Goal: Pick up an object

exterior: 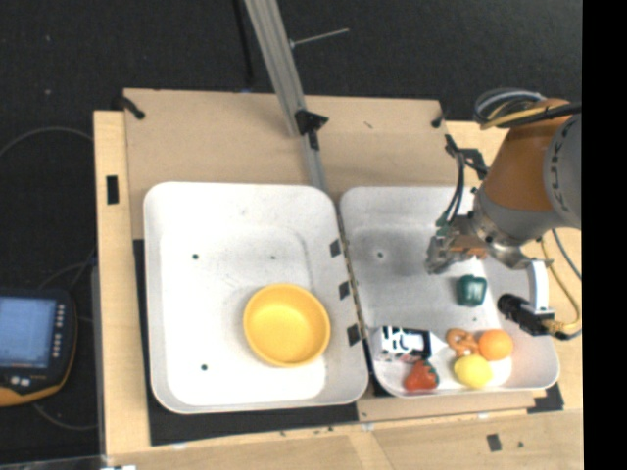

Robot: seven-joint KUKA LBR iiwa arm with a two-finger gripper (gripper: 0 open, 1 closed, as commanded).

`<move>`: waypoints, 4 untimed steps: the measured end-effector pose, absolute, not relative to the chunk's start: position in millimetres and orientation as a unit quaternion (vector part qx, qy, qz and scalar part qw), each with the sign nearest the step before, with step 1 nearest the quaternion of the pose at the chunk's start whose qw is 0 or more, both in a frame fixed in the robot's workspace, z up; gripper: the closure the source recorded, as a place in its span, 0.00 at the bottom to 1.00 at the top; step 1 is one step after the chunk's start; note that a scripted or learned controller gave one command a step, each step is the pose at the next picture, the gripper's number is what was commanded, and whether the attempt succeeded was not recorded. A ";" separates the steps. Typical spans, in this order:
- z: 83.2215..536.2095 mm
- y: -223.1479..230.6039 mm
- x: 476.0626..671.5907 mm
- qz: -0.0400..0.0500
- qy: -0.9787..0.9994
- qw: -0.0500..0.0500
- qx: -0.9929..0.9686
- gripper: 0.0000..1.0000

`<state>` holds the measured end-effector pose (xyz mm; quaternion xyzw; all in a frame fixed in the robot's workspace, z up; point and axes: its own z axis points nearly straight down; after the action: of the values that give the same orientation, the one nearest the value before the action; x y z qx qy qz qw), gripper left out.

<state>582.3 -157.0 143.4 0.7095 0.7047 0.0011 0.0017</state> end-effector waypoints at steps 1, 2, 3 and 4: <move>191.4 -151.4 589.3 0.002 0.708 0.003 0.706 1.00; 243.2 -147.7 582.4 0.002 0.708 0.003 0.706 1.00; 273.9 -148.8 583.7 0.001 0.708 0.002 0.706 1.00; 277.8 -92.3 570.6 0.001 0.710 0.000 0.705 1.00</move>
<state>570.6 -92.3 277.8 0.7046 0.7096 0.0012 0.0001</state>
